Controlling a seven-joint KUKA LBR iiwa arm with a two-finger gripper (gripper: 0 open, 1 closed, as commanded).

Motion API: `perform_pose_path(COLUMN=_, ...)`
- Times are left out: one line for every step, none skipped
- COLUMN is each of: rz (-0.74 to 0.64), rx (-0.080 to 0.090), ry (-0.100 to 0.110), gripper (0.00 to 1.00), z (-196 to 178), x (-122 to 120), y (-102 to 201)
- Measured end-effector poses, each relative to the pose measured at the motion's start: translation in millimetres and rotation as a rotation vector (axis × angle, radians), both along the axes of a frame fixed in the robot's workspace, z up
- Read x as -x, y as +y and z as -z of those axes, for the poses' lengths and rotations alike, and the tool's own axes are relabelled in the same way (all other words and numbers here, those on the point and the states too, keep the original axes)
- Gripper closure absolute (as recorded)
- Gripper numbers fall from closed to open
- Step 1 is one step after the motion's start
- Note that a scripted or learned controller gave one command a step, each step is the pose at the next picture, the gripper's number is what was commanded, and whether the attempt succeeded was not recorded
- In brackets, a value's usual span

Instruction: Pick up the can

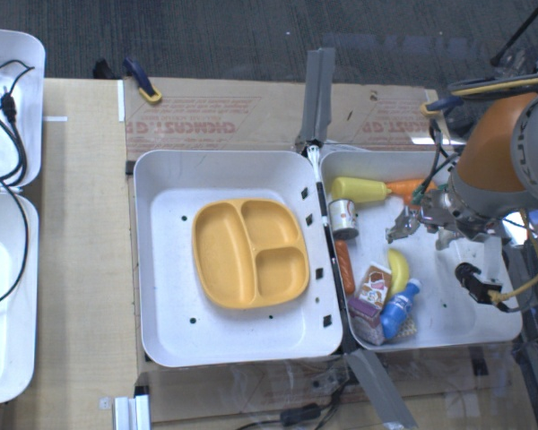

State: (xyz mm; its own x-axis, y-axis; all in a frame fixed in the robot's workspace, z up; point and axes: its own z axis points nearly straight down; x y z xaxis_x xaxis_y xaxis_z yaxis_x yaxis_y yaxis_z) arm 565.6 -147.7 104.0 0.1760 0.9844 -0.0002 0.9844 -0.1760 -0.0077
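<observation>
Can (342,219) lies on its side in the right bin (448,330), against the wall that bin shares with the left bin (161,240), just below the yellow squeeze bottle (359,189) and above the sausage (344,265). Its long axis seems to run roughly along that wall. Gripper (403,229) hangs over the bin's middle, to the can's right and apart from it; the 2 fingers look parted with nothing between them. Judged from this, the coming move is a short shift left toward the wall, which crowds 1 finger.
</observation>
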Motion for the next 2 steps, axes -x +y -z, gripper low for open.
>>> perform_pose_path(rz=0.14, rx=-0.01, ry=-0.002, gripper=0.0, z=14.5, x=52.4, y=-56.0)
perform_pose_path(rz=0.077, rx=-0.001, ry=0.0, gripper=0.0, z=16.5, x=80.8, y=-0.4)
